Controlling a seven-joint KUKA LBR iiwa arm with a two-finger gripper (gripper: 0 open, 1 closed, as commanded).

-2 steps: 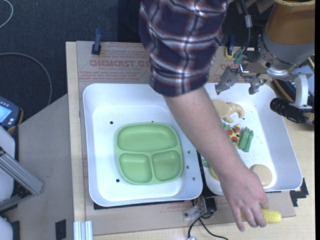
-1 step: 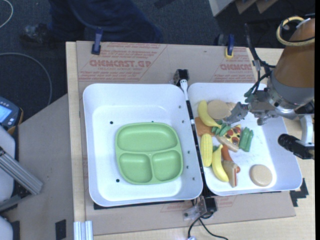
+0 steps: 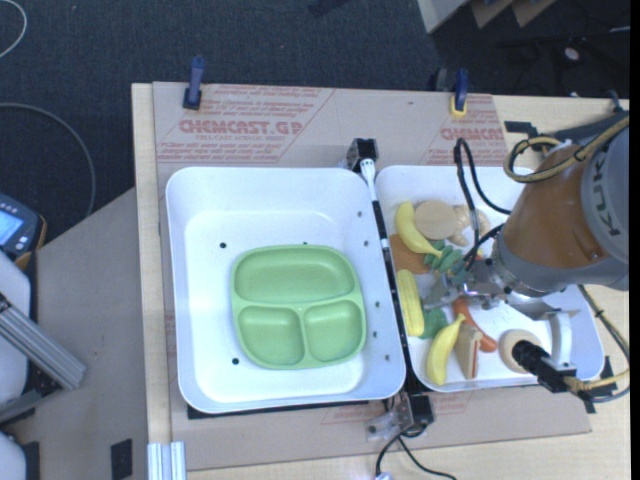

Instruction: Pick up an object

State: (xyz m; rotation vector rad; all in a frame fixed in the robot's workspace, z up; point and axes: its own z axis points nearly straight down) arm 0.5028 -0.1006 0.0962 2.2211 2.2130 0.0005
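Right of centre in the frame, the right bin (image 3: 590, 340) holds a heap of toy food: a banana (image 3: 409, 227) at its upper left, a beige round piece (image 3: 437, 218) just beside it, a corn cob (image 3: 410, 302) along the left wall, a second banana (image 3: 441, 350) near the lower edge, and small orange and green pieces packed between them. These look like light, hollow plastic, stiff and smooth, so they will likely weigh almost nothing but may slide or roll away under a poor pinch. My judgement is that the long, narrow pieces suit a grip across their short width near the middle; the corn cob lies close against the bin wall, which leaves little room on that side, while the lower banana lies freer.

The gripper (image 3: 462, 286) sits low among the pieces at the middle of the pile, at the end of the arm (image 3: 555, 233) that comes in from the right. Its jaws are hidden among the clutter and the wrist, so I cannot tell how far they stand apart or whether anything sits between them.

Left of it, the left bin (image 3: 200, 268) carries a green tray (image 3: 297, 303) with 3 compartments. Both bins rest on the counter (image 3: 155, 148).
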